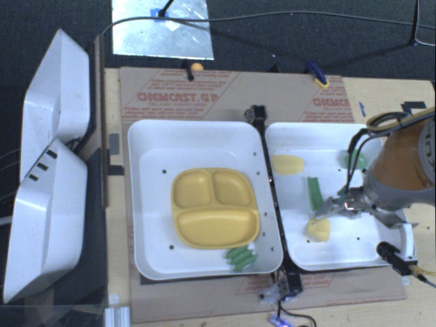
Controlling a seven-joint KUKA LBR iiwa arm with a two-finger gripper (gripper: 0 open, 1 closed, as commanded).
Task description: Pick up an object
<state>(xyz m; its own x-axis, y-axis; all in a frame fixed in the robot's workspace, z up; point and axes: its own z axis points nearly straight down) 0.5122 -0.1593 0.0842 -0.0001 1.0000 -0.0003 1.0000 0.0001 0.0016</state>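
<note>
Green stick [315, 193] lies just above the gripper [325, 212]; yellow lump [319, 230] sits just below it. Grip: cannot tell.

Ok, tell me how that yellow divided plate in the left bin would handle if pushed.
The yellow divided plate looks like rigid moulded plastic, so probably stiff and light. It lies flat and wide in the left bin, so it would likely slide rather than tip. The green pods beside it might get shoved along.
</note>
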